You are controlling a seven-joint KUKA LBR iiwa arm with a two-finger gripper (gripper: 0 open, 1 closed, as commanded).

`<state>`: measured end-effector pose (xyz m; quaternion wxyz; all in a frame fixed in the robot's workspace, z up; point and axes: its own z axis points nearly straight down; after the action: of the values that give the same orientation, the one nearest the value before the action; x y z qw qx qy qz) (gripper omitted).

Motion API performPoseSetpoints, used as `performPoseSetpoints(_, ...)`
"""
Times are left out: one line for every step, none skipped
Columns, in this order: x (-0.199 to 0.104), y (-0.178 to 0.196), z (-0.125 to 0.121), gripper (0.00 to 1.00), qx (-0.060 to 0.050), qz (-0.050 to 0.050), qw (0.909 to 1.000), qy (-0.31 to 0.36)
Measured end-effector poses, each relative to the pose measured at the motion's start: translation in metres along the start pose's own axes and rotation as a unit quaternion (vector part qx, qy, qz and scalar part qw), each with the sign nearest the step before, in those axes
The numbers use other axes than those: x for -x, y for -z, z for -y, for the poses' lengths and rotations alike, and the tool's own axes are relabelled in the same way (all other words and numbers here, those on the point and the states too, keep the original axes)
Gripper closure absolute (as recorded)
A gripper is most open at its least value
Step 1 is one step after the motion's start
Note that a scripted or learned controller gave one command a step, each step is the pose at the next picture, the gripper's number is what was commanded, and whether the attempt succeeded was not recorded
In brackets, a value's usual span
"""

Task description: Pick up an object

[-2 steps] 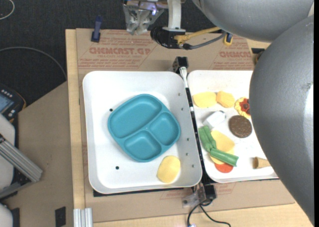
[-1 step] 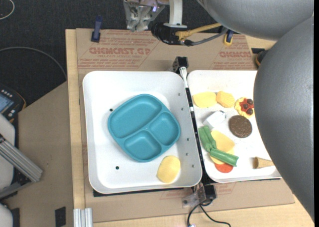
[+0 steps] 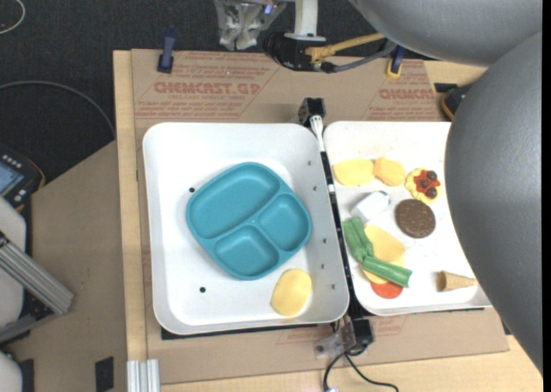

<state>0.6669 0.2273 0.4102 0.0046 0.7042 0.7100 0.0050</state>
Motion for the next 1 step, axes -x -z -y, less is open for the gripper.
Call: performPoseSetpoints(-0.0008,0.0108,-0.0003,1.00,0.002,0.000,1.0000,0.001)
